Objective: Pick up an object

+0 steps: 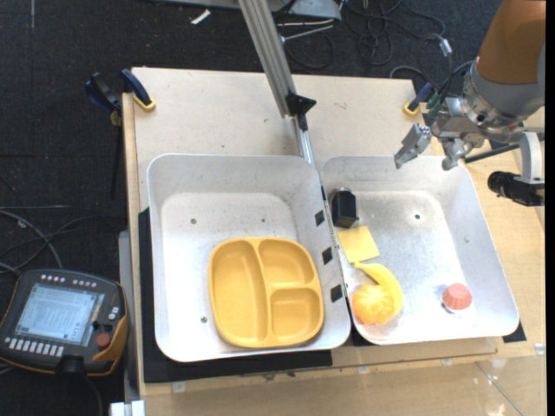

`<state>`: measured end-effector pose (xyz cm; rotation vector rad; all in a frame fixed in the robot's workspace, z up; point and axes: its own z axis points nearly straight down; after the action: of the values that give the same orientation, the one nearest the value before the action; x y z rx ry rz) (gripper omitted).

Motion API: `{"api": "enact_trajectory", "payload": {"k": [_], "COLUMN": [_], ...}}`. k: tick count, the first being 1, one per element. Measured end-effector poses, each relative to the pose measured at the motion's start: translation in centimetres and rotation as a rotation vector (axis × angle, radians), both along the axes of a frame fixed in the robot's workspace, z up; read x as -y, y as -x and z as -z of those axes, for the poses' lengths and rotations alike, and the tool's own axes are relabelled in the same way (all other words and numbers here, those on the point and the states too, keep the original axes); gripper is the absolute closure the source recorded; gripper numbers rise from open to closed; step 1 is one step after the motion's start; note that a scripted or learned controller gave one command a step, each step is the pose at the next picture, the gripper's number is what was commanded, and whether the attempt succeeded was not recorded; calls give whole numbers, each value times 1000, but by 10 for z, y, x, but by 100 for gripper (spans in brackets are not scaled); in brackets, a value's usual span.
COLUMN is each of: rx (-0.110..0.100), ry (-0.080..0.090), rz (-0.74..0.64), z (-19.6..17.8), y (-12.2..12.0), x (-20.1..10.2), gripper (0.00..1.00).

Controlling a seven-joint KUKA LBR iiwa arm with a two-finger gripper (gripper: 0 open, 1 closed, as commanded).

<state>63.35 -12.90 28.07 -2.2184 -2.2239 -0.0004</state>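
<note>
Two bins on the bench. Right bin (486,232), near edge: orange (375,305) at the near-left corner, touching a banana (387,281) that curves around its far side; small red-and-white piece (457,298) near the near-right corner, well apart from the fruit. Further in along the left wall: flat yellow square (359,243) just beyond the banana, then a black block (344,207) touching or almost touching the square's far edge. Left bin (173,189): yellow divided tray (264,291), three compartments, toward the near edge.

Gripper (431,151) hangs above the right bin's far edge, fingers spread apart, nothing between them, well apart from every object.

Handling, as a guess: the orange looks round and firm but could roll; take it across its middle, though the banana and bin wall crowd it. The red piece looks light, small and isolated, so it is the easiest pick, pinched from above. The yellow square lies flat, hard to get fingers under. The black block looks rigid; grip across its short sides.
</note>
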Motion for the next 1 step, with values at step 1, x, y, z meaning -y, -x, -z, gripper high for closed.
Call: {"api": "enact_trajectory", "payload": {"k": [1], "rx": [0], "ry": [0], "rz": [0], "z": [0], "y": [0], "x": [0], "gripper": [0]}}
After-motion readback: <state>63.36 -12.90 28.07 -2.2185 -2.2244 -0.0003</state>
